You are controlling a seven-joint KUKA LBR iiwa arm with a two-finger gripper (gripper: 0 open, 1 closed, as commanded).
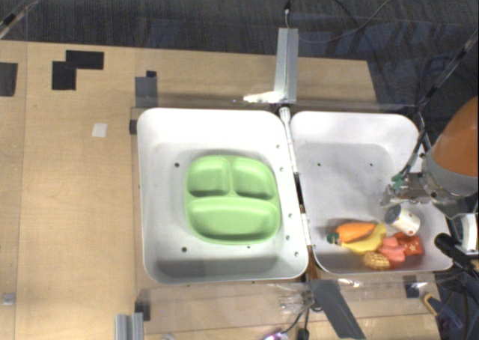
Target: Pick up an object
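Several light, stiff plastic toy foods (378, 245) heap beside the tool (404, 198), state unclear; grab the carrot (353, 231) mid-body.

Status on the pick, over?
Pincer low in right white bin, fingers unclear. Toy pile: orange carrot, yellow banana, red pieces. Nothing seen held. Green divided tray left bin.
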